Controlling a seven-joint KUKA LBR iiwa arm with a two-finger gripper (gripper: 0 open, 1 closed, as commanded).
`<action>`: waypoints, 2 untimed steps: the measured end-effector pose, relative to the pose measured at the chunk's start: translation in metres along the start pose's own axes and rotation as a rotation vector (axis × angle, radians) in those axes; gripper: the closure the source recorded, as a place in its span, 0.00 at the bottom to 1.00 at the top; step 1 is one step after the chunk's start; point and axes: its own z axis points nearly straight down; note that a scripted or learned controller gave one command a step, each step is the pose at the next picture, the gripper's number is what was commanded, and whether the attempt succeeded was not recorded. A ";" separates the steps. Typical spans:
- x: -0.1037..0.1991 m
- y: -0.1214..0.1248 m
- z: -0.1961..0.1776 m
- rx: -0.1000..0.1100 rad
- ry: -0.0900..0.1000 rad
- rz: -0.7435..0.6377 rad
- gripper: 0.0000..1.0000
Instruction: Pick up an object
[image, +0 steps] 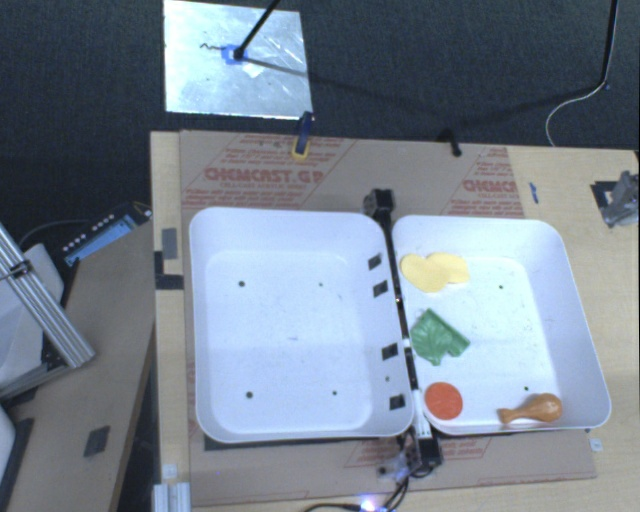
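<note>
A: What is the setting?

B: A pale wooden counter (120, 330) with a brown cardboard sheet (260, 172) on it, and two shallow white bins side by side on the cardboard. The left bin (200, 300) has bare white floor with a few dark dots.

A: And the things to pick?

B: All four lie in the right bin (575, 300). Nearest the camera, an orange drumstick-shaped toy (530, 409) lies along the front wall, toward the outer corner. Near it, in the front corner by the divide between the bins, sits a red-orange disc (444, 401), apart from the drumstick.

A: Farther in?

B: A crumpled green piece (437, 337) lies just behind the disc, close to the inner wall. Beyond that a flat yellow piece (434, 271) rests near the back, well apart from the drumstick.

A: Past the bins?

B: A yellow clip (300, 148) at the cardboard's far edge, then a silvery sheet (237, 60) on the dark floor.
</note>
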 end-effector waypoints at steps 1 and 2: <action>-0.035 0.047 -0.068 0.005 -0.001 0.008 1.00; -0.070 0.010 -0.069 0.015 0.002 0.012 1.00</action>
